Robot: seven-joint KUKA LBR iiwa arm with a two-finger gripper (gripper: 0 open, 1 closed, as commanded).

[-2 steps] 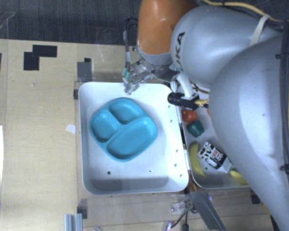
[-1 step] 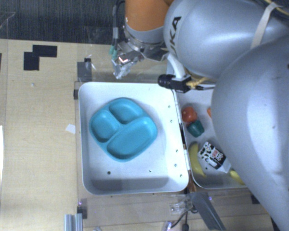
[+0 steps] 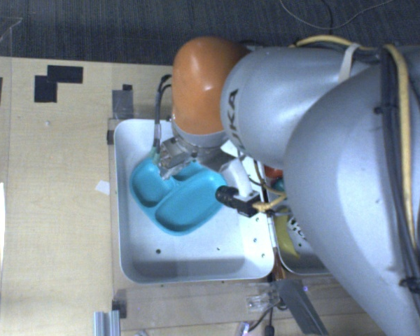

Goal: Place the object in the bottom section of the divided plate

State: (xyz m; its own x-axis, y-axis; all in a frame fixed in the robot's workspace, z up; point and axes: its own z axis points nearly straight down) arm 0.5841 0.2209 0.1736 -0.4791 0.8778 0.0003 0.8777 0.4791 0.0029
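The grey arm [image 3: 322, 138] comes in from three o'clock and covers most of the right half of the view, its orange band [image 3: 201, 82] sitting at about twelve o'clock above the left white bin [image 3: 126, 208]. Below the band, the wrist hardware drops down to the end effector [image 3: 169, 161], which hangs over the upper edge of a blue divided plate [image 3: 175, 198]. Its tip is hidden by the wrist parts and the plate rim, so I cannot tell whether it is released or clenched, nor whether anything is grasped. The plate lies tilted in the upper half of the left bin, with two small compartments toward ten and twelve o'clock and one large compartment toward five o'clock; the large compartment shows bare blue. A black cylindrical fitting [image 3: 227, 196] on the wrist sits just beside the plate's edge at three o'clock. The object to be placed cannot be made out with certainty: something red [image 3: 273, 172] and a bit of teal show at three o'clock, past the bin's right wall, mostly hidden under the arm. A yellowish item [image 3: 285, 235] lies in the right bin [image 3: 301, 266] at four o'clock. The light wooden surface [image 3: 49, 208] spreads out toward nine o'clock, with black markers [image 3: 56, 81] at ten o'clock.
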